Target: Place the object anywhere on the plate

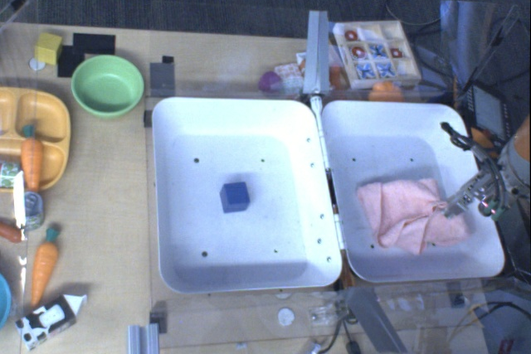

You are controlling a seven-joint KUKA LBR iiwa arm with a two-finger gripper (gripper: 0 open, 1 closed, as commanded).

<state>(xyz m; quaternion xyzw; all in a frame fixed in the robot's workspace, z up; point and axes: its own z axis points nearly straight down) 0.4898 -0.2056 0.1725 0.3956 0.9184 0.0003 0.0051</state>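
My gripper point(455, 207) sits at the right of the frame, low in the right bin point(390, 124), its tips at the right edge of the pink cloth point(409, 215); whether they pinch the fabric I cannot tell. The cloth lies crumpled in the bin's lower half, close to the near wall. The bin's upper half is bare floor. The blue cube point(235, 196) rests mid-floor in the left bin point(207, 120), well apart from every wall.
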